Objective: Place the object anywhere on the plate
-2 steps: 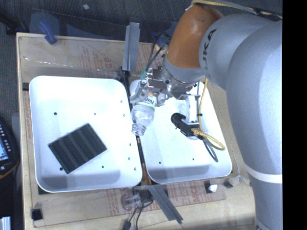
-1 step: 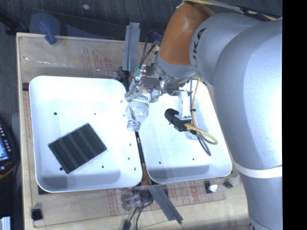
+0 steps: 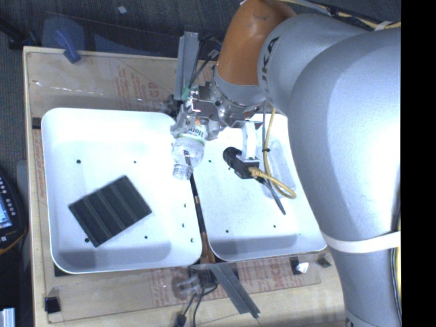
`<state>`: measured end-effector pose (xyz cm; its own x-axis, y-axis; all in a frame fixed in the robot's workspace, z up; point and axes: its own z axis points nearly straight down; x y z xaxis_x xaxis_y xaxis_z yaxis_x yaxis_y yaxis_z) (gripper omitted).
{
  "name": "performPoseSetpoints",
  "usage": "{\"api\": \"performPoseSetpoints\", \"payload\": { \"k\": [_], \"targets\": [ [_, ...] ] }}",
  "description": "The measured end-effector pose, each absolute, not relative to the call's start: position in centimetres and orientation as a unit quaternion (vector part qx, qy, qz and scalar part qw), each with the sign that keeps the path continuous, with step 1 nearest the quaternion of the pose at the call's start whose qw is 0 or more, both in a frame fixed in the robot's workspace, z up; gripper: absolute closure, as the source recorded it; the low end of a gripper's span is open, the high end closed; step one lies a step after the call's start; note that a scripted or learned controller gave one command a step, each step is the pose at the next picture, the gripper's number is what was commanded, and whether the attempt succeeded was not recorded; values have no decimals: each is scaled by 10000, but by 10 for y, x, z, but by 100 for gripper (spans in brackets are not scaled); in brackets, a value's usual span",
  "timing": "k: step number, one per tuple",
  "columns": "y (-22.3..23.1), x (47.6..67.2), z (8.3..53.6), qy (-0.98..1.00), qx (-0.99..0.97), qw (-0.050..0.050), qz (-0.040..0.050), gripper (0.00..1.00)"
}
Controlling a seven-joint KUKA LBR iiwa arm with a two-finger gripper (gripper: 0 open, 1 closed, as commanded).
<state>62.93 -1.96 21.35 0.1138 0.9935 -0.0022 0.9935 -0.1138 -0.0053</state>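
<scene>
We see the grey arm's two-finger gripper (image 3: 193,125) poised over the seam between the two shallow white bins, at their far end. A small clear plastic bottle with a pale label (image 3: 187,150) hangs just below it, tilted, its upper end up against the gripper — whether the fingers actually clamp it, we cannot tell. Down and to the left of the gripper, in the left white bin (image 3: 61,125), lies the dark ribbed rectangular plate (image 3: 110,210), flat and turned at an angle, well apart from the bottle. To the gripper's right, the right white bin (image 3: 255,240) sits under the arm's black fitting and yellow cable (image 3: 272,182).
</scene>
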Motion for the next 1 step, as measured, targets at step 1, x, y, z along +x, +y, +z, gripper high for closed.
{"api": "performPoseSetpoints", "payload": {
  "k": [1],
  "targets": [
    [-23, 652, 222, -6367, -7711, 12, 22, 100]
  ]
}}
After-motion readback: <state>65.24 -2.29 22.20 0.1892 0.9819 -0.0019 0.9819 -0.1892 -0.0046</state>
